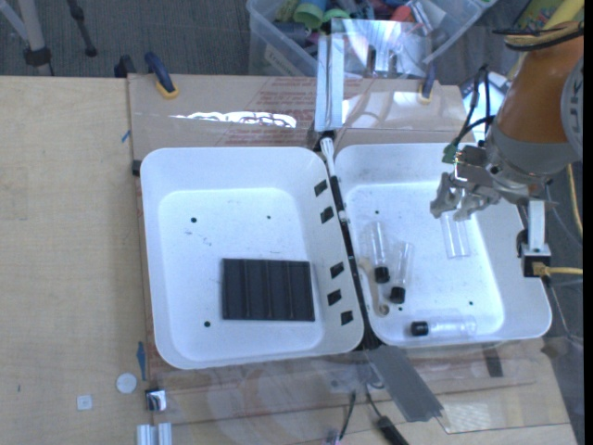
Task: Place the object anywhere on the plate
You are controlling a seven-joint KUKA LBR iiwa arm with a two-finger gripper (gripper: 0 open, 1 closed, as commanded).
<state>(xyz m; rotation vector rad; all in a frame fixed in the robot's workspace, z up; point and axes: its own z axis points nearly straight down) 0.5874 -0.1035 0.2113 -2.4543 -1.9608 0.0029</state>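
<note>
The metal two-finger pincer [456, 204] is seen above the right shallow white plastic bin [519, 318], below the grey arm with its orange band [537, 82]. Whether the pincer is spread or pressed together cannot be told, and nothing is seen pinched in it. Several clear plastic tubes are counted in the right bin, about four: one short clear tube [455, 238] lies just below the pincer, two upright-lying clear tubes with black caps [389, 267] lie near the bin's left wall, and one long clear tube with a black cap [443, 326] lies along the front. One dark ribbed rectangular plate [268, 289] lies flat in the left shallow white bin [167, 184]. Both bins rest on the pale wooden tabletop [56, 248].
</note>
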